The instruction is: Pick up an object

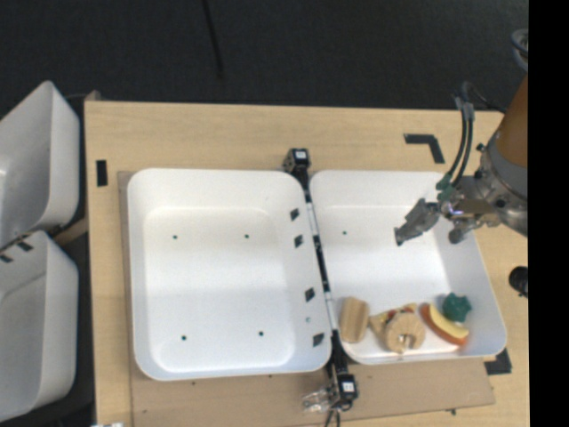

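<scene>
Hanging over the upper part of the right-hand shallow white plastic bin [462, 265], the two-finger grey metal claw [436, 225] sits well above and apart from the objects it could take. Its two dark fingers appear spread, one reaching left toward the bin's middle and the other nearer the wrist, with nothing between them.

All candidates lie in a row along the near wall of that bin. From left to right they are a tan wooden block [353, 318], a pale brown lumpy toy piece [397, 329], and a red-and-cream apple-slice toy [444, 326] with a small green piece [457, 306] touching its upper right end. The left-hand shallow white plastic bin [160, 274] sits just beside, across the central hinge, both resting on the light wooden surface [222, 136].

The step in hand looks like the approach before a grasp. The tan wooden block seems the cleanest target: it stands slightly apart from its neighbours and has flat sides. Its long axis runs roughly away from the camera, tilted a little, so the claw would do well to close across its short width, left to right. Descending straight down, clear of the near wall and the central divider, would lessen the risk of a finger catching the rim or nudging the brown piece.
</scene>
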Tool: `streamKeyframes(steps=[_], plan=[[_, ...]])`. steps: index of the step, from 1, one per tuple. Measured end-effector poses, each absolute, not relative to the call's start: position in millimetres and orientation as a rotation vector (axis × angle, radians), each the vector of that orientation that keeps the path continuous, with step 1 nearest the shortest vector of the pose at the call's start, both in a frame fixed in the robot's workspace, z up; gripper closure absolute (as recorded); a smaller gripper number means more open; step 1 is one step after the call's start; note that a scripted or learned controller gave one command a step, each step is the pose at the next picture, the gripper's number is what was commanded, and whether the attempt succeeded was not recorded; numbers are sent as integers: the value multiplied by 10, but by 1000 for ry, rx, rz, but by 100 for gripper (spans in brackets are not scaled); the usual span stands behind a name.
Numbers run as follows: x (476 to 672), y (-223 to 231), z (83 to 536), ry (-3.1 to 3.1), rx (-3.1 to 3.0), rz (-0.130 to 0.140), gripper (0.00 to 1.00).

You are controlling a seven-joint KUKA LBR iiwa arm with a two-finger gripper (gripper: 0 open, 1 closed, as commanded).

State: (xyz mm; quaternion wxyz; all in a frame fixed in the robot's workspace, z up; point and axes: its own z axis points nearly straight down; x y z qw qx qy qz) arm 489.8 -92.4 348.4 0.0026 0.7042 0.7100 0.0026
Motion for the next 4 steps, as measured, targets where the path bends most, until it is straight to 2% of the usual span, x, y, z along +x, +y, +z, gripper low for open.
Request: streamKeyframes(steps=[1, 2, 3, 4], plan=[[4909, -590, 3555, 2226, 2212, 4, 0], [4918, -615, 3660, 2224, 2211, 5, 100], [4999, -334, 2753, 2229, 2219, -6, 100], [5258, -1167, 2984, 2209, 2223, 0, 100]])
